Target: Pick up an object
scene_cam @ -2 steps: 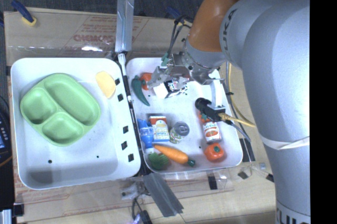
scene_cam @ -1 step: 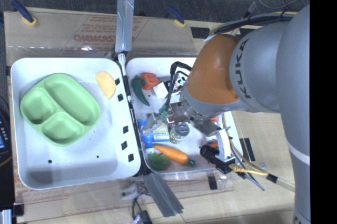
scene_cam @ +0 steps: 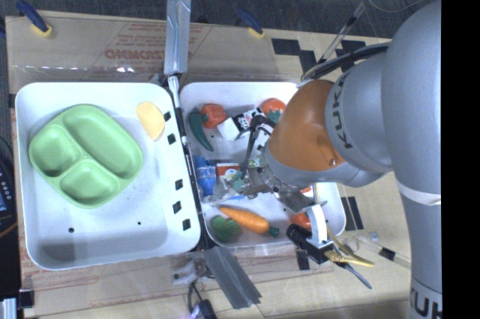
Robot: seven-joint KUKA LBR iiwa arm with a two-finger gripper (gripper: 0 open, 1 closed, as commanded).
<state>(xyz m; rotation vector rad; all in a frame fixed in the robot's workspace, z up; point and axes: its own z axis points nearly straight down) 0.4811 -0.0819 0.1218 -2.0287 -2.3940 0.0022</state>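
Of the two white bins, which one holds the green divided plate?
The left bin. The green divided plate lies in it beside a yellow piece; the right bin holds a carrot and other mixed toys.

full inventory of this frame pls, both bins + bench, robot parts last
divided plate: 1, light green, left bin
flat piece: 1, yellow, left bin, by its right wall
left bin: 1, white, left half of bench
right bin: 1, white, beside the left bin
carrot: 1, orange with green end, front of right bin
round item: 1, green, front left corner of right bin, beside carrot
pepper-like item: 1, dark green, back left of right bin
clamps: 2, blue and yellow, back edge of bench
arm: 1, grey with orange band, over right bin
hand: 1, low among the right bin's items, grip unclear
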